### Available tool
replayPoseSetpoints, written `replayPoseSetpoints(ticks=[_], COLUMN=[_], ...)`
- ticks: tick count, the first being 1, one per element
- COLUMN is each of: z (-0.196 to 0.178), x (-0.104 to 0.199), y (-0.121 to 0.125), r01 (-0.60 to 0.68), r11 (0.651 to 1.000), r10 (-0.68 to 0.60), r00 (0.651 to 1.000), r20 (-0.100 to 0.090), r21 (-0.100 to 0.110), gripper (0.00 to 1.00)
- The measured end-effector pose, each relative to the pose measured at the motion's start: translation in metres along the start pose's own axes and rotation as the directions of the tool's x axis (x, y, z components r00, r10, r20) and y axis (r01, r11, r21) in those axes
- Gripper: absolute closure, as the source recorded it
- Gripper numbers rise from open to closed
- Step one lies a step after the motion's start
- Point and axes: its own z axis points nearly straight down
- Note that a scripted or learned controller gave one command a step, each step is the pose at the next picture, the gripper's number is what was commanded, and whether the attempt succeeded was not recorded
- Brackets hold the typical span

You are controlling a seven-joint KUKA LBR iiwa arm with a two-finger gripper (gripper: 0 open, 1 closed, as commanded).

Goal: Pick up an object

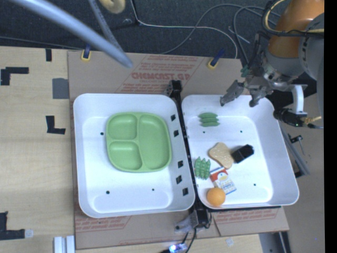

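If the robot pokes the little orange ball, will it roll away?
Probably. The orange ball looks round and smooth, so a push would likely roll it. It sits near the bin wall and a small carton, which may stop it quickly.

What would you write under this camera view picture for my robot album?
Robot gripper hovers open above the right bin of toy food; a green divided plate sits in the left bin.

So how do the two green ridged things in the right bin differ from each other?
The green ridged piece near the bin's far side lies lengthwise across the view, alone on bare floor; the green ridged piece by the divider is turned more upright and sits close beside the tan bread-shaped slice. The far one looks flatter and smoother, the near one spikier. Both are small, green and in the right white bin.
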Motion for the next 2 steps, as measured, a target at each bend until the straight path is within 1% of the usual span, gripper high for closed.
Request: replayPoseSetpoints(ticks=[1, 2], z=[-0.009, 0.054], x=[0.001, 0.002], y=[0.002, -0.002], r01=[0.003, 0.003], r11=[1.000, 1.000], r10=[-0.003, -0.003], r00=[1.000, 1.000], r20=[0.002, 0.002], r21=[-0.014, -0.010], gripper=[0.00, 0.00])
